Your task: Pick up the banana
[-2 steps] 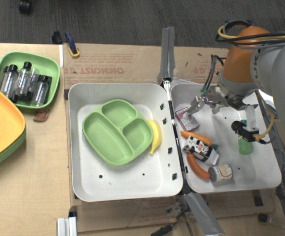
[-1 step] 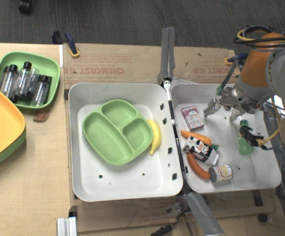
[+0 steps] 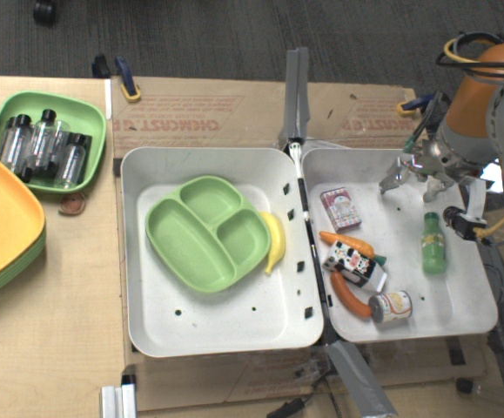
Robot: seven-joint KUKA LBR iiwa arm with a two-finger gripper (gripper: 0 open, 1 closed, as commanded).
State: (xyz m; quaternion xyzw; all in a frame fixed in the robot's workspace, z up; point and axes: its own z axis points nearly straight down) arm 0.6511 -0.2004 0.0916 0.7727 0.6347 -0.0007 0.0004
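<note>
**A:** Starting nearest the camera, what is lying in the right bin?

**B:** A small can is lying on its side at the near edge, touching the end of a carrot. Just behind them a black-and-white carton is resting against a second carrot, and a pink packet is sitting a little farther back. A green bottle is lying apart from that cluster, toward my side.

**A:** And the banana?

**B:** The banana is sitting in the left bin, curving along the right rim of the green divided plate and touching it. It is wedged between plate and bin wall, so I am judging that a grasp from above needs care, or the plate is going to get nudged.

**A:** Where are you hanging?

**B:** My claw is hovering over the far corner of the right bin, well apart from the banana, prongs spread apart and gripping nothing. I am reckoning the reach across the divider is not yet begun.

**A:** Farther back?

**B:** A green tray of dark bottles is sitting on the far left bench, beside stacked orange plates.
</note>
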